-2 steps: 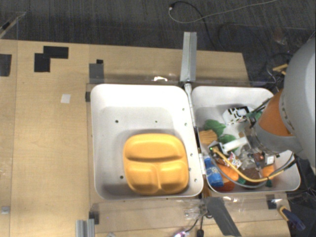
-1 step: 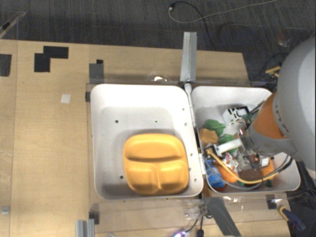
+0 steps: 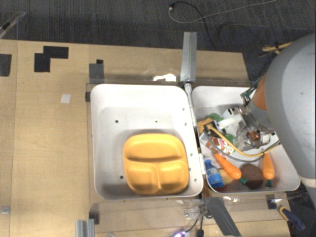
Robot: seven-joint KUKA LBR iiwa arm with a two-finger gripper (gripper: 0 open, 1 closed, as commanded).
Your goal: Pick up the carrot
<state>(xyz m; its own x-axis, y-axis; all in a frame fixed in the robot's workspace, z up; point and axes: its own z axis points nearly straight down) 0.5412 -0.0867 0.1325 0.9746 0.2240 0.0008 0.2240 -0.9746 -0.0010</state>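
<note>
1. At the left we see the wooden bench (image 3: 44,147) with black patches near its far edge; one of these is cut by the picture's left border and we cannot tell what they are
2. The left bin (image 3: 103,132) is white and shallow, and in it lies a yellow tray (image 3: 155,163) with three compartments, set toward the near side and close to the wall shared with the other bin
3. A grey metal post (image 3: 188,58) stands at the far end of the gap between the two bins, and a black cable (image 3: 197,14) loops on the dark floor beyond
4. The right bin (image 3: 212,97) holds a crowded heap; much of it is hidden by the arm and hard to name, though we make out a green piece (image 3: 215,117) and a brown wrapper (image 3: 218,143) near the shared wall
5. Along the near side of the right bin lie a blue bottle (image 3: 213,174), then a carrot (image 3: 228,167) lying slantwise just beside it, then a dark brown round thing (image 3: 253,176), then a second carrot (image 3: 268,168) lying nearly lengthwise toward us with its green end nearest
6. The gripper (image 3: 251,130) is lowered into the far middle of the right bin, above a yellow curved strip (image 3: 247,153), apart from both carrots; its fingers are lost in clutter and blur, so we cannot tell whether they are wide, narrow or holding anything
7. The grey arm (image 3: 296,102) fills the right side, cut off by the border, with its orange band (image 3: 259,94) just above the gripper
</note>
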